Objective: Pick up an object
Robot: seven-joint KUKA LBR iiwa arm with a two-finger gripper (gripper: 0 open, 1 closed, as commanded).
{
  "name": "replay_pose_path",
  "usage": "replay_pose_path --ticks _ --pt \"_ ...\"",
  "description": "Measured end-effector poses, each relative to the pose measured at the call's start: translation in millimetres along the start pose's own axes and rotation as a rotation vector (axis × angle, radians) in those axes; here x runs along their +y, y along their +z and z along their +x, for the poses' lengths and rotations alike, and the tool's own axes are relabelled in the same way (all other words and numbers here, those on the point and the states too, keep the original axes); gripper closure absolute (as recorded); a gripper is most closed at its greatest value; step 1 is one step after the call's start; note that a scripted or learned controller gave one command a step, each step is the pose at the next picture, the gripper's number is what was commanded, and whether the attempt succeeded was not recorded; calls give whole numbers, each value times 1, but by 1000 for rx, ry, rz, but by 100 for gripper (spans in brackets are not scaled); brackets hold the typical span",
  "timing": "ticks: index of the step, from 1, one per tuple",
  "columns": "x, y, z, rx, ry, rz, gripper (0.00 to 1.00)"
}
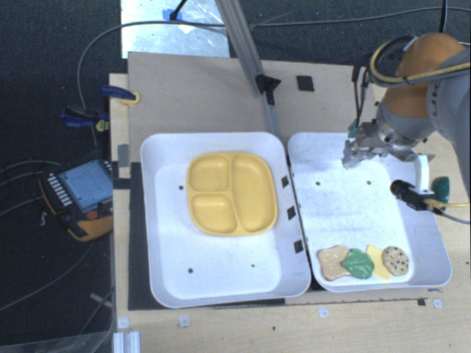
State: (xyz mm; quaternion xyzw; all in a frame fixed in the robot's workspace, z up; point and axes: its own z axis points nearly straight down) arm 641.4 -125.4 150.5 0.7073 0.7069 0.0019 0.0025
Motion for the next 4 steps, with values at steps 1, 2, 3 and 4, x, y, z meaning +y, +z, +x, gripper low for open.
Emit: replay_pose_path --ticks 1,2,3,4 --pt "6 -45 2 0 -5 0 100" --pt "8 -78 2 0 -6 1 100" --pt "1 -68 55 2 -10 6 100" --pt "-13 -60 103 2 -10 7 100"
